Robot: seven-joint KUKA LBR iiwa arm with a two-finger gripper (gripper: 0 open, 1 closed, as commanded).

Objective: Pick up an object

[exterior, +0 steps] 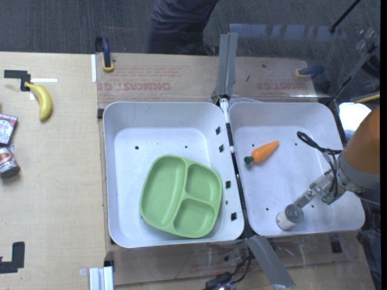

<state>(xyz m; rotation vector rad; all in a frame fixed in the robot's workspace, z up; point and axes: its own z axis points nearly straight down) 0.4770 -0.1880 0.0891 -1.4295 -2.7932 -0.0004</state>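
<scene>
Red lettering printed on a cardboard sheet (151, 77) behind the two white bins appears upside down and reads roughly "CHEMCOT". Labels on the small packages (6, 144) at left are too blurred to read.

The grey KUKA arm with the orange band (367, 144) is seen entering from the right edge, wrist angled down and leftward. The slim two-finger metal gripper (294, 210) is extended low, tip pointed down-left.
</scene>
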